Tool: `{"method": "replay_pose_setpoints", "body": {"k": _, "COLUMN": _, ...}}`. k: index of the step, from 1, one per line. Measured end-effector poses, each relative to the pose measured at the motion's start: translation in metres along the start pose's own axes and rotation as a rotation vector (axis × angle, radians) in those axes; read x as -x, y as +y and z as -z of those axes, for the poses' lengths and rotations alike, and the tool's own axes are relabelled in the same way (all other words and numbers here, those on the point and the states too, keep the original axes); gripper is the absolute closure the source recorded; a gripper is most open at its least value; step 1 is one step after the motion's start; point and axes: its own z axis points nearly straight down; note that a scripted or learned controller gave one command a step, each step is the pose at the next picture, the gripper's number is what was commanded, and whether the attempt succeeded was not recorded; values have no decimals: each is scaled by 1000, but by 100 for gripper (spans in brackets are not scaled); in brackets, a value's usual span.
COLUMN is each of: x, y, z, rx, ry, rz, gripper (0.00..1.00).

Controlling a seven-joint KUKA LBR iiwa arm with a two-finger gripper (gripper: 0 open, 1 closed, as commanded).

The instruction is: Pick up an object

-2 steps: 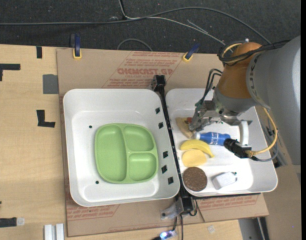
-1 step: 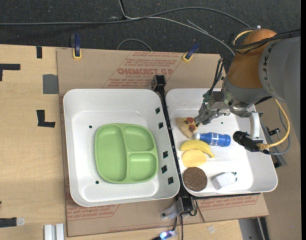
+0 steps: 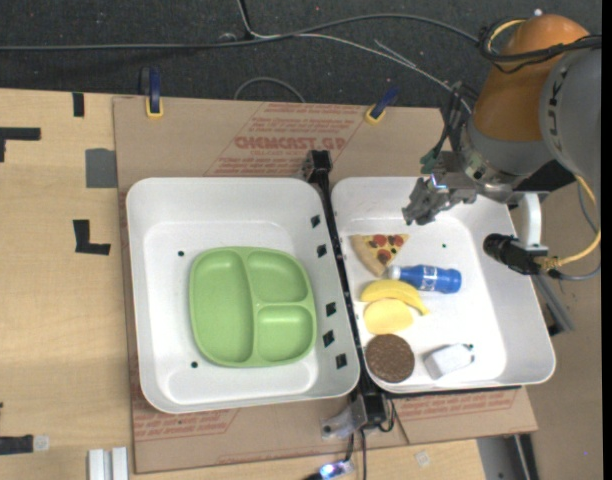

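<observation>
- We see nothing picked yet: the pizza slice [image 3: 378, 249], blue bottle [image 3: 426, 279], banana [image 3: 391, 293], yellow piece [image 3: 386, 317], brown disc [image 3: 390, 357] and small white object [image 3: 448, 359] all lie in the right bin [image 3: 521, 353].
- Our hand [image 3: 424, 208] hangs over that bin's far end, just beyond the pizza slice, holding nothing; we cannot tell its opening.
- The left bin [image 3: 156, 268] carries a green divided plate [image 3: 252, 305].
- By our judgement, the descent, grasp and lift all remain.
</observation>
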Motion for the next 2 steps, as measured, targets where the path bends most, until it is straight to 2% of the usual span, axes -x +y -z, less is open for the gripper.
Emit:
{"method": "replay_pose_setpoints", "body": {"k": 1, "x": 0, "y": 1, "z": 53, "rx": 0, "ry": 0, "rz": -1, "gripper": 100}}
{"method": "replay_pose_setpoints", "body": {"k": 2, "x": -54, "y": -1, "z": 54, "rx": -6, "ry": 2, "rz": 4, "gripper": 100}}
